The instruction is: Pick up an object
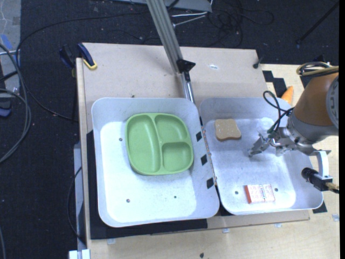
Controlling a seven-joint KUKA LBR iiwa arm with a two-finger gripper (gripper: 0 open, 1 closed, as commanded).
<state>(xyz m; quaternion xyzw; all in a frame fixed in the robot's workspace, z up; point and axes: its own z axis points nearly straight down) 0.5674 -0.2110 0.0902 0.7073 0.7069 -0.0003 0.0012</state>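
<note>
A tan slice of bread (227,129) lies at the back of the right bin (237,169). A small red and white box (260,193) rests flat near that bin's front edge. My gripper (257,147) hangs low over the middle right of the same bin, pointing left, right of the bread and behind the box. Nothing shows between its tips, and it touches neither object. The arm with its orange band (318,104) reaches in from the right.
The left bin (108,161) holds a green divided plate (159,143). A metal pole (170,36) slants down to the gap between the bins. Cables (277,109) loop off the wrist above the right bin's far right corner.
</note>
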